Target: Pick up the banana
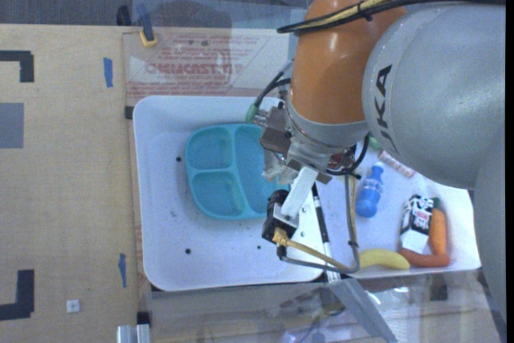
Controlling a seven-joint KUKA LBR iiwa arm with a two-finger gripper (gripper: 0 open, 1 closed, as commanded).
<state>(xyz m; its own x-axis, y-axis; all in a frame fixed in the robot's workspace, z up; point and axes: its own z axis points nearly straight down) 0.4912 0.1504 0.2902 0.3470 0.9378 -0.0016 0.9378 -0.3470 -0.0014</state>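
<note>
The banana (384, 259) lies well apart from the tool (277, 166) — down-right of it in view — grip state: cannot tell.

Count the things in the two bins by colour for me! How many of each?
Blue: 2, the divided tray and the small bottle
Yellow: 1, the banana
Orange: 1, the carrot-like piece
Red-orange: 1, the curved piece below it
Black and white: 1, the small box
Total: 6
</note>
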